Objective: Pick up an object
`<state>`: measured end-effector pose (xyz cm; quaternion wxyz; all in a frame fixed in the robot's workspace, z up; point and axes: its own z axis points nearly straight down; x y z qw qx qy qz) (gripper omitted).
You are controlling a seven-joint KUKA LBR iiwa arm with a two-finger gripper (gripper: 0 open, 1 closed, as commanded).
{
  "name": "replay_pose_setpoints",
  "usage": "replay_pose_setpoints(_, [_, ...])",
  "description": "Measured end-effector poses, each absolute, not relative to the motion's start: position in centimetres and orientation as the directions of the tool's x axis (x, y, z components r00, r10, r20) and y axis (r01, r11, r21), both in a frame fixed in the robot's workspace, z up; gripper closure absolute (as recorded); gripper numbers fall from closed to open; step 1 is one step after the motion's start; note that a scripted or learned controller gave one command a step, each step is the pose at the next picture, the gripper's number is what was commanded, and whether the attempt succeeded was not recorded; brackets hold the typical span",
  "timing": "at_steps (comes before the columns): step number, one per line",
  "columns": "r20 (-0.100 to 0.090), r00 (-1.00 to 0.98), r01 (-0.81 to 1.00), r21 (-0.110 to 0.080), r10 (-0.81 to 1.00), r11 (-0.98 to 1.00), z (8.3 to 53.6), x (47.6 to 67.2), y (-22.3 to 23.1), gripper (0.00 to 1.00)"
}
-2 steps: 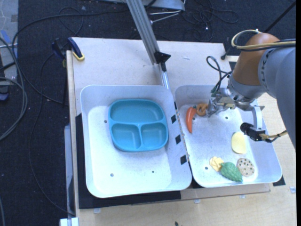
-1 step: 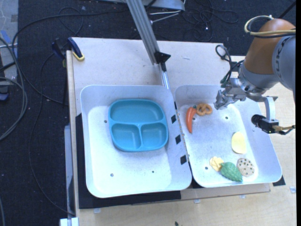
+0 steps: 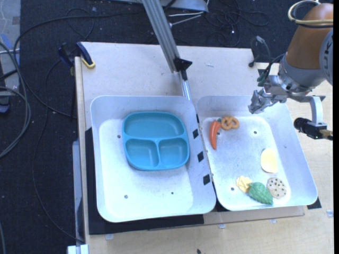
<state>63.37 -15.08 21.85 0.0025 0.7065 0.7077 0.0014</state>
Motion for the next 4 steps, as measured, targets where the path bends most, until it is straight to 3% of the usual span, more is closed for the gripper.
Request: replay_pose_setpoints(4, [0.002, -0.008, 1.000, 0.002, 1.000, 0.008, 21.7, 63.5, 7.7, 1.00])
